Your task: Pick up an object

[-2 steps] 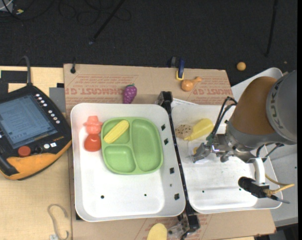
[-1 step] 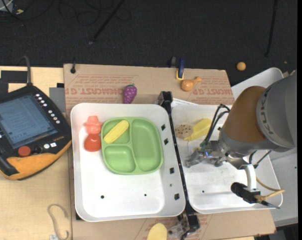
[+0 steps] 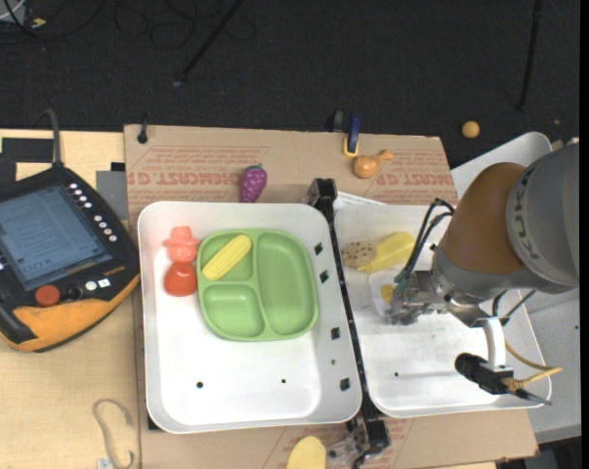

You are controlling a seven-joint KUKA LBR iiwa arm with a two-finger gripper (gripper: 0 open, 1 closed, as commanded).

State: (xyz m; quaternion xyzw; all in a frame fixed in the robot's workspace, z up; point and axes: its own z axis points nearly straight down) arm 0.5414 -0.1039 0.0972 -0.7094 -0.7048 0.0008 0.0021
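I see my arm (image 3: 514,228) bent low from the right (orange band up), gripper (image 3: 404,306) pointing down.

Evenly lit from above, moderately bright — no harsh hotspots. Two shallow white plastic bins (image 3: 167,360) near overexposed, walls and floors slightly washed out. Soft, short shadows under the green three-compartment plastic plate (image 3: 274,291) and beneath the grey arm with orange band (image 3: 509,233), falling onto the right bin floor. Dull sheen on the arm's rounded orange casing. Dark carpeted floor (image 3: 274,47) at top underexposed, cables barely distinguishable. Faint glare on the screen of the black-and-orange handheld pendant (image 3: 40,237). Overall soft, low-resolution — printed lettering on the brown cardboard sheet (image 3: 196,169) legible but fuzzy. Small gripper parts (image 3: 406,301) blurred, indistinct.
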